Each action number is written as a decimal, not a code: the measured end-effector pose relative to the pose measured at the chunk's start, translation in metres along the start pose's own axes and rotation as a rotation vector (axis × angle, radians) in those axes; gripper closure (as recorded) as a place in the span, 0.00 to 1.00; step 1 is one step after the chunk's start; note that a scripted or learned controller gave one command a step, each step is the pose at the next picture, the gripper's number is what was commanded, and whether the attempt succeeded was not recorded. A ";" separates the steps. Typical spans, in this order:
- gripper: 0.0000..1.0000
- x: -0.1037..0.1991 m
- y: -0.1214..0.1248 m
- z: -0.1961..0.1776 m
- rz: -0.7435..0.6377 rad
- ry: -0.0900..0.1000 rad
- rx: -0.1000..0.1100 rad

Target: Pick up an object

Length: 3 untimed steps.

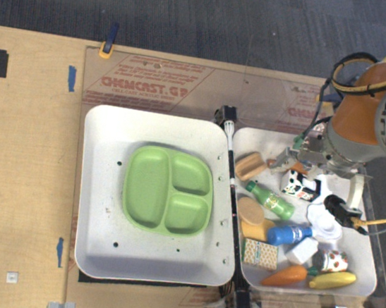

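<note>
Camera view
Arm: grey, with an orange band above the wrist, reaching in from the right over the far end of the right bin (369, 270).
Gripper (303, 174): low over the far part of the right bin, just above a small black-and-white object (298, 186); I cannot tell how it is set, since the wrist hides it.
Candidate objects: all in the right bin. A brown bread-like piece (249, 165) lies near its far left corner, a green bottle (270, 200) along the left side, a blue bottle (288, 234) in the middle, a carrot (287, 274) and a banana (333, 279) at the near edge.
Left bin (95, 193): carries a green divided plate (168, 190) at its centre.
Risk: the pieces crowd and touch one another, so a descent may well land between two and close on nothing, or nudge a neighbour aside.
Second risk: the rounded bottles would likely roll or slip from a shallow pinch.
Cable: a loose cable hangs by the wrist and might snag.
</note>
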State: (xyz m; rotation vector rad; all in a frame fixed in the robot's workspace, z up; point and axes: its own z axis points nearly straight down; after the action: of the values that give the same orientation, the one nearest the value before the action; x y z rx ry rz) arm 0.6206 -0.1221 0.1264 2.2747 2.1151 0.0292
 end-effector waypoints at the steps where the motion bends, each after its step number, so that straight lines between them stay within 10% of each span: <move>1: 0.00 -0.039 0.029 0.040 0.190 0.007 0.039; 2: 1.00 -0.042 0.030 0.027 0.184 -0.005 0.041; 3: 0.00 -0.042 0.030 0.027 0.184 -0.005 0.042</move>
State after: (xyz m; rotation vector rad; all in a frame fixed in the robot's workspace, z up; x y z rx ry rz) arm 0.6488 -0.1662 0.1006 2.4828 1.9147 -0.0151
